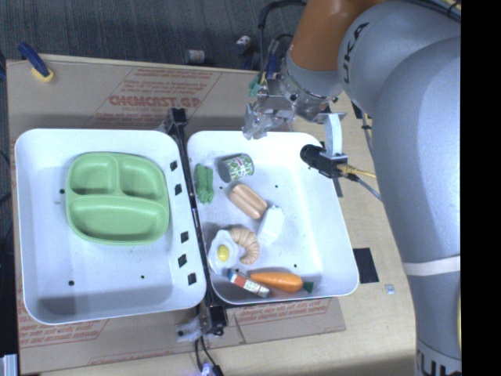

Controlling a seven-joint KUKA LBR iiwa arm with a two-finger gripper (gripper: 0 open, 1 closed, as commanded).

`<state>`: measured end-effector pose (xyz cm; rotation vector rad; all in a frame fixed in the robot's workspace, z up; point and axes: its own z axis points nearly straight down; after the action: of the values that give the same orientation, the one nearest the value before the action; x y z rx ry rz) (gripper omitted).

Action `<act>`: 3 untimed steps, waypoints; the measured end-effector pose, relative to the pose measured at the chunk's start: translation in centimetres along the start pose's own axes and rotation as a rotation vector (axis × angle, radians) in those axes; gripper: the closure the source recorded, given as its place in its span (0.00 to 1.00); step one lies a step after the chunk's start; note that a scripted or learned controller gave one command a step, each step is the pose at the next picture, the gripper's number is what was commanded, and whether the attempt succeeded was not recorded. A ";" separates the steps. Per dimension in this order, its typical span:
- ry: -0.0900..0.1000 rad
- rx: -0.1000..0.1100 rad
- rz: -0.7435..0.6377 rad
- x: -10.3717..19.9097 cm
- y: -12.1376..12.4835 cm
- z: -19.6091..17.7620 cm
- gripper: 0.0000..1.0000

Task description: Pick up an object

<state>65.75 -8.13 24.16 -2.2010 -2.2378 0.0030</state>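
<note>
Your gripper (258,124) hangs over the right bin's (333,233) far-left corner, holding nothing; how far it is open I cannot tell. Bring it straight down over the small can (236,167) just beside it, centred before closing.
</note>
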 end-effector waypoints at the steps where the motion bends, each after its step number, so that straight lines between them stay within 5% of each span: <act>1: -0.002 -0.001 0.011 1.2 -7.3 0.2 1.00; 2: -0.002 -0.001 0.008 7.1 -14.4 -0.9 1.00; 3: -0.002 -0.002 0.010 7.0 -14.4 -0.9 0.00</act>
<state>51.24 -1.36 25.14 -2.2135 -2.2290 0.0034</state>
